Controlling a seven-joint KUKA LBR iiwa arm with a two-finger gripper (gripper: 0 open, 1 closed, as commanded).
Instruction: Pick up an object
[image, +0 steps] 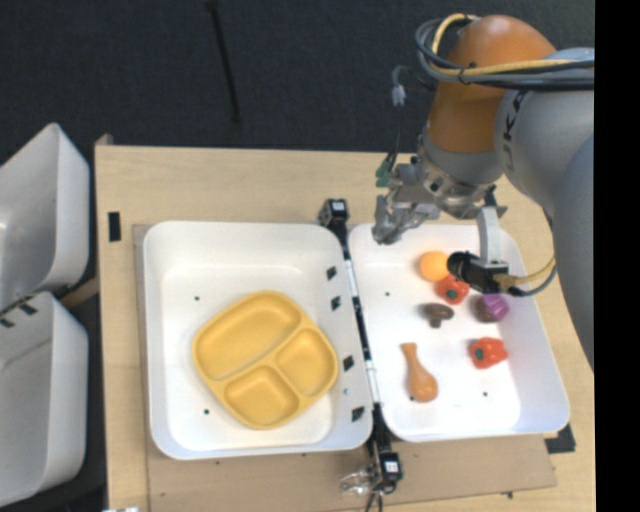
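Note:
The right bin (400, 262) holds several small toy foods. An orange ball (433, 265) lies near its back, with a red tomato-like piece (452, 290) just in front of it. A brown mushroom (437, 315) and a purple piece (491, 307) sit mid-bin. A red pepper (487, 352) lies to the right, and a tan drumstick (418, 375) toward the front. My gripper (385, 232) hangs over the back left corner of this bin, left of the orange ball, with nothing visible between its fingers.
The left bin (170, 260) holds a yellow three-compartment plate (264, 357). A raised divider with black clips (352, 310) runs between the bins. The arm's wrist and cables (480, 100) loom over the right bin's back edge. White objects (35, 220) stand off the bench's left side.

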